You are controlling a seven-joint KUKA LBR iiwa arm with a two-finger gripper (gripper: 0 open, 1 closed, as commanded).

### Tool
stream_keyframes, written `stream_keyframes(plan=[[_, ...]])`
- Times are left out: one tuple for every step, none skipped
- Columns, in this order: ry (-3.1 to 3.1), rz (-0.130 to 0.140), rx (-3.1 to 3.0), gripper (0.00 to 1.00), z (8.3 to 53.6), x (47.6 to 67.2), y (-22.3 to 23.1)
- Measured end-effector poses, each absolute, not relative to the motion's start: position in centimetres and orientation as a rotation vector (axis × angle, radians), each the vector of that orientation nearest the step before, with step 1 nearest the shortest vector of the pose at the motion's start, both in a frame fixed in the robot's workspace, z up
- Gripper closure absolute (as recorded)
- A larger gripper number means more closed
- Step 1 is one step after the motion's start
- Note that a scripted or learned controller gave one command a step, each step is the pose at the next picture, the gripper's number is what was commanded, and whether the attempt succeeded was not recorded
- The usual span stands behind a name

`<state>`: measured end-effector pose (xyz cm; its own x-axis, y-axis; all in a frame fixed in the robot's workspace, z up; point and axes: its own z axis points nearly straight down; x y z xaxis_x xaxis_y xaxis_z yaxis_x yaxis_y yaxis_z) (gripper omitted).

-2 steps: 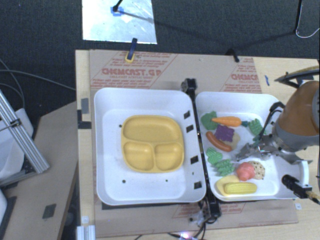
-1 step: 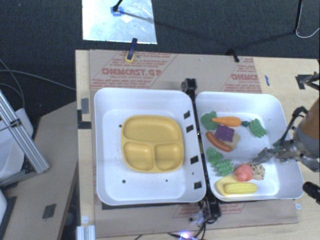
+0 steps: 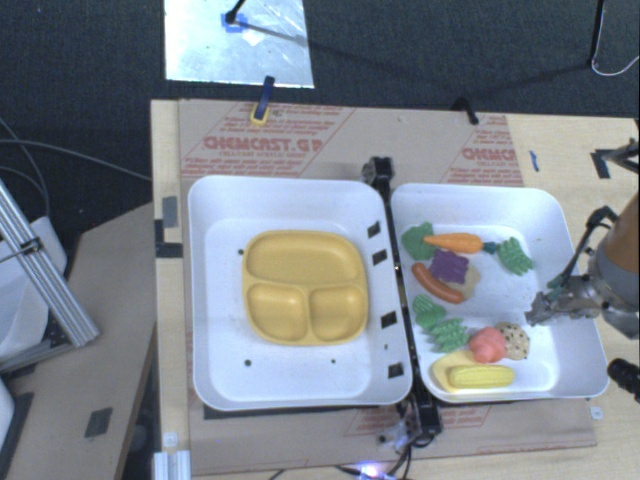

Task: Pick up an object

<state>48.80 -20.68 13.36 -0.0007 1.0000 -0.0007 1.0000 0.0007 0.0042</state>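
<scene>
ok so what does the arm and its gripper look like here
At the right edge, the arm shows a grey body with an orange patch above. The gripper is a dark grey metal assembly, with a thin dark cable looping over it. Finer markings are too blurred to read.

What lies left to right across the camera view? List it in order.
Yellow divided tray in the left bin → hot dog → pink ball → green leafy piece → gripper at the right bin's right side.
</scene>
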Motion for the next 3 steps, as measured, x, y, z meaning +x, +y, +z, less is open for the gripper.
stream_keyframes(plan=[[2.215,0.005,2.217,1.00,8.7,48.9,-20.0],[2.228,0.009,2.206,1.00,12.7,54.1,-16.1],[2.218,0.007,2.217,1.00,8.5,48.7,-14.7]])
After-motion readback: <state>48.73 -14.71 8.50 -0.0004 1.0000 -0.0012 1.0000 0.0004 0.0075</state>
